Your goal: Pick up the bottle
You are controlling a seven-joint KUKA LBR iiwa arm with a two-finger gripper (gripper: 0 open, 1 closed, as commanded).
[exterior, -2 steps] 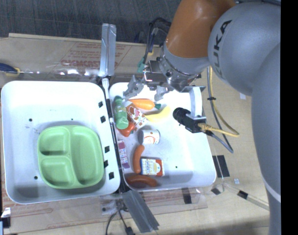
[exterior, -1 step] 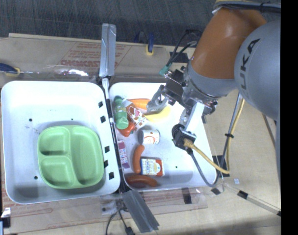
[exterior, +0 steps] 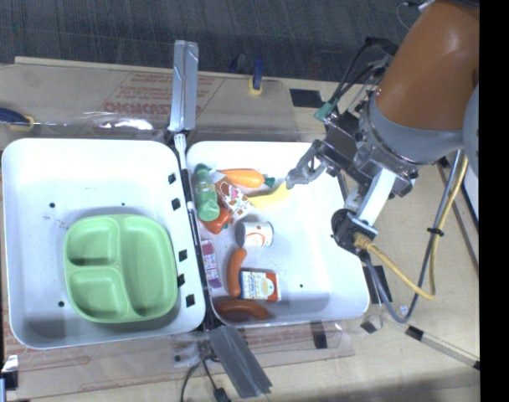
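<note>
- The gripper (exterior: pixel 298 174) hangs over the right bin (exterior: pixel 321 266), near its upper right part; its tip sits just beside the right end of the banana (exterior: pixel 269 193); I cannot tell its state, as that part is too small and blurred; nothing shows as held.
- The arm (exterior: pixel 422 65) reaches in from the right, its orange band large at the upper right; grey wrist parts and cables hang below it; a yellow cable (exterior: pixel 405 279) loops down past the bin's right rim.
- The banana lies tilted, just below the carrot (exterior: pixel 242 177), which lies level near the bin's top.
- The bottle (exterior: pixel 206 195), green, lies at the upper left of the right bin, close along the left wall; its length runs up and down the view; it is left of the carrot and well apart from the gripper.
- A red and white pack (exterior: pixel 229 199) lies between the bottle and the banana, touching the bottle.
- A white cup (exterior: pixel 254 234) lies on its side below that; lower are a sausage (exterior: pixel 235 268), a small carton (exterior: pixel 259 286) and a dark red item (exterior: pixel 242 310) at the bottom wall.
- The left bin (exterior: pixel 37 174) holds a green tray (exterior: pixel 120 266) with three compartments.
- Both bins rest on a bench (exterior: pixel 87 90) with cardboard behind them.
</note>
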